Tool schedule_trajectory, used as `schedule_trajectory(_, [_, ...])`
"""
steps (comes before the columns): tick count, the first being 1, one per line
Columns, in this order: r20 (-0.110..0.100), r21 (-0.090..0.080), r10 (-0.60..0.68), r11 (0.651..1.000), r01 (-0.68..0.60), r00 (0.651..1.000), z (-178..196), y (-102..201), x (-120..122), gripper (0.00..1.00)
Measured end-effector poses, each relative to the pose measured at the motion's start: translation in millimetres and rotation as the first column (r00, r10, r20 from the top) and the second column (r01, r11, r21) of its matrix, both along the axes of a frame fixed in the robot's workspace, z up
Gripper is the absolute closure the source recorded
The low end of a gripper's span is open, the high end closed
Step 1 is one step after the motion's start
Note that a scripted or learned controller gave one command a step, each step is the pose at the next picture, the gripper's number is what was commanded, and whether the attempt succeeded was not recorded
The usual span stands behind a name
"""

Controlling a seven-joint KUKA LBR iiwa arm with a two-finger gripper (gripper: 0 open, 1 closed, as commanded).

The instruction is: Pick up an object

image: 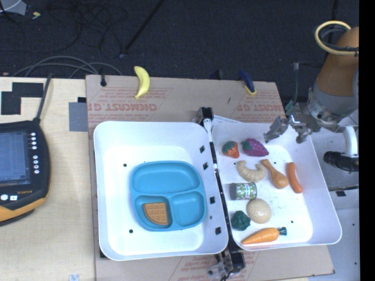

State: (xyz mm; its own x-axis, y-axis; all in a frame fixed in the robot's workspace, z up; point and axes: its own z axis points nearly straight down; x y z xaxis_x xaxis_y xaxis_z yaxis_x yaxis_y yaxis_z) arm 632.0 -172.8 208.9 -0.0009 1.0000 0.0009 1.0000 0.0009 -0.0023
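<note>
A cardboard-topped bench (176,101) held two bins; the right white bin (321,183) carried toys. The gripper (289,128) hung spread, grasping nothing, near a purple plastic eggplant (255,147), likely light, stiff, slippery; pinch its middle.

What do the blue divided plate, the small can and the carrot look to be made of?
Blue divided plate: likely molded plastic, with uniform colour and a soft sheen.
Small can: apparently metal or metallized plastic, with a grey shiny end and a green label.
Carrot: probably toy plastic, smooth, with saturated orange colour and a green top.
</note>
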Motion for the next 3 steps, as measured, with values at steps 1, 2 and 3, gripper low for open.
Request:
schedule_trajectory(1, [-0.009, 0.002, -0.003, 1.0, 0.003, 1.0, -52, 15, -54, 0.0])
schedule_trajectory(2, [0.007, 0.001, 0.001, 1.0, -0.001, 1.0, -121, -36, -21, 0.0])
schedule_trajectory(3, [0.004, 0.001, 0.002, 1.0, -0.002, 1.0, -109, -37, -22, 1.0])
